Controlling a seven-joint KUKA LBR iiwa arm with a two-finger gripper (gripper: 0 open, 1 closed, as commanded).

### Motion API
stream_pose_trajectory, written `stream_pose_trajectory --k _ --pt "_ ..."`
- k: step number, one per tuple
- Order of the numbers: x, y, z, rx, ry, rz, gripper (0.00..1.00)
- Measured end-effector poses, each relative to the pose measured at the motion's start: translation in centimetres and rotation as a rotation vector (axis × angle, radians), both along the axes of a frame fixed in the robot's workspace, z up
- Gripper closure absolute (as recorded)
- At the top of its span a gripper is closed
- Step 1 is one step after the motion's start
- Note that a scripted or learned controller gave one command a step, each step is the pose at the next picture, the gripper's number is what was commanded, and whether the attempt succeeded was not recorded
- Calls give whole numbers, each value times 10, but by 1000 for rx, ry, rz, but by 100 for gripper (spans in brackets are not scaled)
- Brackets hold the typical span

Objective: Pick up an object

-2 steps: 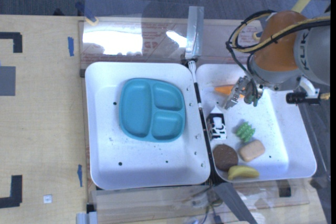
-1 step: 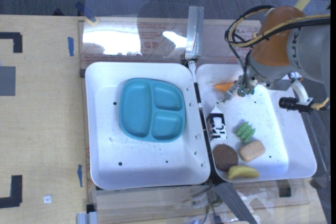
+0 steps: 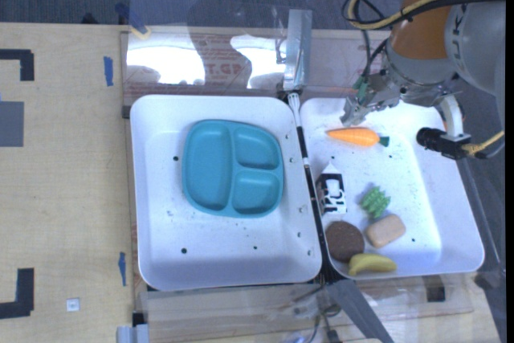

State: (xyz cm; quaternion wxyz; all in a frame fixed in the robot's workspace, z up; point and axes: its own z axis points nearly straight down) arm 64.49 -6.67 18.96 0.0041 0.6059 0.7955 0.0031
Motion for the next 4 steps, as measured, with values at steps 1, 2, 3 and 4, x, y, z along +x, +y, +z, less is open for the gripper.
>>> stream_pose_trajectory --k 1,2,3,4 --pt "-36 -56 -101 -4 3 313 100" --pt "-19 -63 -102 -3 2 243 100" --pt "24 2 -1 0 2 -5 100" --pt "-86 -56 -85 -1 15 267 100"
